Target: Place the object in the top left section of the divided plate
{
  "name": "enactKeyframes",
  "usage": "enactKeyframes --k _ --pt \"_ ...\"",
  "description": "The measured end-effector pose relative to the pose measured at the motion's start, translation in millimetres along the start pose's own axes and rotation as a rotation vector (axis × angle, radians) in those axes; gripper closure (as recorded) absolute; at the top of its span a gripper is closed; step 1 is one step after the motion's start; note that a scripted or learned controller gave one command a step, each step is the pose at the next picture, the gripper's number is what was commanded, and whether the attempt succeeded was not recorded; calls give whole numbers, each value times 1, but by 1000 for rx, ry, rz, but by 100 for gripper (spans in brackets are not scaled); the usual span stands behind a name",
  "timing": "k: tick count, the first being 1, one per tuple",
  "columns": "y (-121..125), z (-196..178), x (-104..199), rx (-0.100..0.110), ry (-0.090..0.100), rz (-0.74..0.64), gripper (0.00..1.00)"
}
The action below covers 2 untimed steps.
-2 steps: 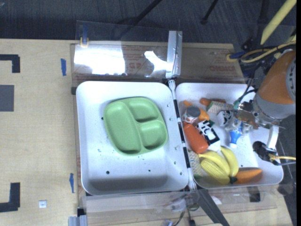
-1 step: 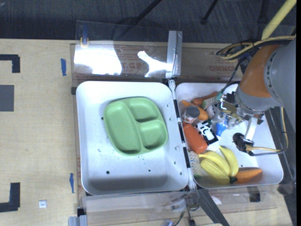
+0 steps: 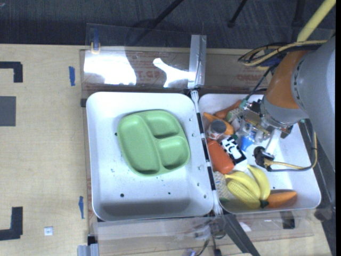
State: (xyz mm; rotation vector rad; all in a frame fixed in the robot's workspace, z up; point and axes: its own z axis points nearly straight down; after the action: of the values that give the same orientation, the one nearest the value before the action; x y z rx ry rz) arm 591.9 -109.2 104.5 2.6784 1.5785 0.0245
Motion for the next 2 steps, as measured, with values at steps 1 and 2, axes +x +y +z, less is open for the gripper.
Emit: enactKeyframes --k 1,2 --pt "33 1 4 44 6 150 100" --pt "49 2 -10 82 19 394 100"
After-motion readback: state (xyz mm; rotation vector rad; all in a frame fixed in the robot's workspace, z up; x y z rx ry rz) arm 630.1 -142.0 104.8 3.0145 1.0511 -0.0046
